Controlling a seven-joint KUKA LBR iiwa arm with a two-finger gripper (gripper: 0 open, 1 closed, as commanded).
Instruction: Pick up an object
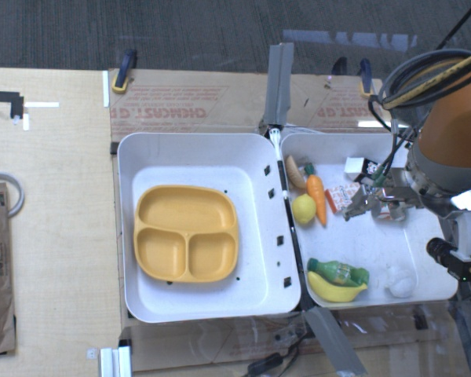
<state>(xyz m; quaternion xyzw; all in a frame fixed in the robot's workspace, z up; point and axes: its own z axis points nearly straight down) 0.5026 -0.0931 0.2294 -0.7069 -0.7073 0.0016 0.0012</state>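
Several small things lie in the right bin (424,293), and any of them would do: a carrot (319,199) and a lemon (304,210) touching each other by the left wall, a brown piece (296,173) just above them, a banana (335,289) with a green item (341,272) resting against it near the front, and a pale lump (400,283) at the front right. The gripper (359,207) hangs low over the middle of the bin, just right of the carrot, over a red and white packet (346,195); whether its fingers are apart or together I can't tell from here, and nothing is visibly between them. The carrot looks the nearest candidate: likely light, stiff toy plastic, smooth and tapering, so a pinch across its thick upper half should slip least. The lemon is round and may squirt out. The left bin (133,210) holds a yellow tray (187,233).
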